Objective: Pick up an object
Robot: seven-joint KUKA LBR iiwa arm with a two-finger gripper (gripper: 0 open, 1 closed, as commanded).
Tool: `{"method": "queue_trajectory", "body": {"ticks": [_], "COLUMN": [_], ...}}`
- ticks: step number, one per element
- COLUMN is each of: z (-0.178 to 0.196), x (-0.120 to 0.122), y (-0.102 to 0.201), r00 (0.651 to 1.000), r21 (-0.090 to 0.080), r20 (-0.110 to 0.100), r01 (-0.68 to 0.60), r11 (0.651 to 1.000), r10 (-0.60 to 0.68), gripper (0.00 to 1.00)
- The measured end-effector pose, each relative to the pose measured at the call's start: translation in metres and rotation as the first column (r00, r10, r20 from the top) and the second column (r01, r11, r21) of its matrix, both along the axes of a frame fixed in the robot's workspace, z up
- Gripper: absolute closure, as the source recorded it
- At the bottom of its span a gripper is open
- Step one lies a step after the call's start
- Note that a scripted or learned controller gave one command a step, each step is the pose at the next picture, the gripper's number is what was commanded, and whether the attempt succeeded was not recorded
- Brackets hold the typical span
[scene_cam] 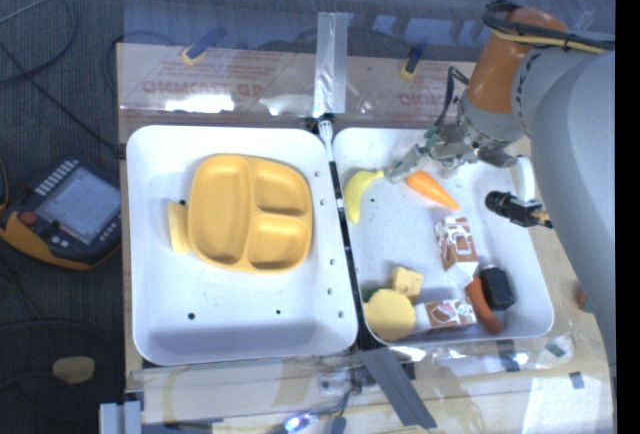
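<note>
one gripper (425,154) hovers low over the right bin (520,322), jaw width i cannot tell; toy carrot (432,187) lies just below it, banana (357,192) beside. risk: an off-centre close rolls the carrot away.

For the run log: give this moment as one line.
gripper: over right bin, beside carrot | grasp: none seen | left bin: yellow tray

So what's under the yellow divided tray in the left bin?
A pale yellow piece pokes out from beneath the yellow divided tray at its left edge. The rest of it is covered, so I can't identify it.
</note>
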State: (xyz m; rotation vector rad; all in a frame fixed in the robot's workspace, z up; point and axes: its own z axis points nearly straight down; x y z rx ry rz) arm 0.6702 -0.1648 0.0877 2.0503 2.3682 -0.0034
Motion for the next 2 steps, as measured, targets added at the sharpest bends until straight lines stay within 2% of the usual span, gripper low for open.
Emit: {"method": "queue_trajectory", "body": {"ticks": [1, 2], "z": [0.012, 0.12], "x": [0.002, -0.002], "y": [0.001, 0.048], "r00": [1.0, 0.999], "r21": [-0.005, 0.005], "r20": [0.003, -0.005], "r01": [-0.003, 0.042], "r11": [1.0, 0.999], "r10": [0.003, -0.042], "gripper": [1.0, 1.0]}}
